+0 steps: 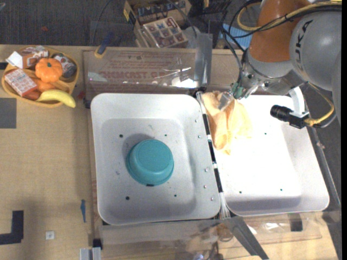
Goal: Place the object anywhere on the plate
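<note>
A wooden tabletop [43,161] is seen from above, bearing two shallow white bins side by side, with a basket of toy fruit [39,81] at ten o'clock. The round teal plastic plate [150,161] is set in the middle of the left bin [108,118]. The soft, crumpled yellow-orange cloth-like object [227,124] is found in the right bin [271,172], at its upper left corner against the dividing rim, its long axis running from twelve to six o'clock. The claw [237,91] is placed at the object's upper end, apparently touching it; whether it is apart or clamped cannot be told. From the claw, the plate lies toward eight o'clock, across the rim, so a leftward carry is judged necessary.
</note>
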Controlling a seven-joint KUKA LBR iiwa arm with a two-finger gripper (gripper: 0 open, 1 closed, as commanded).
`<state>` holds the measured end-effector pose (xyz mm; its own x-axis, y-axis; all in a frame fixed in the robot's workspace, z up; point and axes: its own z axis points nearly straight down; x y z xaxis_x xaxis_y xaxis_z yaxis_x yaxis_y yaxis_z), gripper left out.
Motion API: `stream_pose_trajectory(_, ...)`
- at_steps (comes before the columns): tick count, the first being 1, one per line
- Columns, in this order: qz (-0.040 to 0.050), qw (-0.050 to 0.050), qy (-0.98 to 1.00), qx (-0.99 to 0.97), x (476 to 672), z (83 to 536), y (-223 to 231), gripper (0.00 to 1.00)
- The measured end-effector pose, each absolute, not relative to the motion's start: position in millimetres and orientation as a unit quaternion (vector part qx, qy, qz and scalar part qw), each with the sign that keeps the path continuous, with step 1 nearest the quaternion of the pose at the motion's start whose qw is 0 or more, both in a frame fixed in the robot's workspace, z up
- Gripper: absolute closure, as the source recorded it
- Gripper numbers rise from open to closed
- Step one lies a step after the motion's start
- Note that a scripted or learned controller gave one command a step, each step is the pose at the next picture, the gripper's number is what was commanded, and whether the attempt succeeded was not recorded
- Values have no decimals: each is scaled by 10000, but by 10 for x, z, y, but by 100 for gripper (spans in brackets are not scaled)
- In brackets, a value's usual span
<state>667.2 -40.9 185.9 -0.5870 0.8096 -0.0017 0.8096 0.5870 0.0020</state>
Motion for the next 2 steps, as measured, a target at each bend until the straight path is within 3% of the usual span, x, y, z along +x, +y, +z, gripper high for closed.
stream_pose_trajectory(1,7,26,8901,4557,6683,2260,-433,100)
stream_pose_trajectory(2,5,11,9625,2712,6454,2176,-16,100)
